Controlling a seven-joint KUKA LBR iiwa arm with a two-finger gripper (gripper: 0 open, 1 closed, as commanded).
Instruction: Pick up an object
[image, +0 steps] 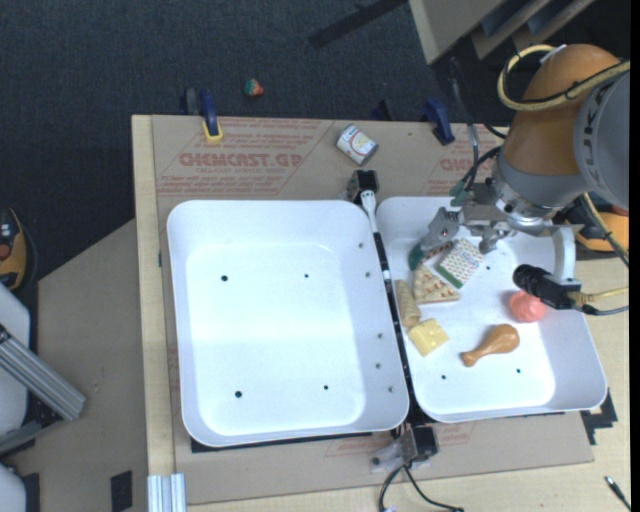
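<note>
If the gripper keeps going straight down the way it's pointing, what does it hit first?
Most likely the flat checkered cracker-like piece beneath the gripper in the right white bin, though depth is unclear from this one slanted view.

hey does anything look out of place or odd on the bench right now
Yes. A small white box lies tilted on the brown board behind the bins, outside both. A tiny colourful object sits on the dark floor beyond the bench. The other items are clustered in the right bin.

Red print on brown board (300, 150) under bins: "CHEMCAST G P", last letters unclear.
</note>
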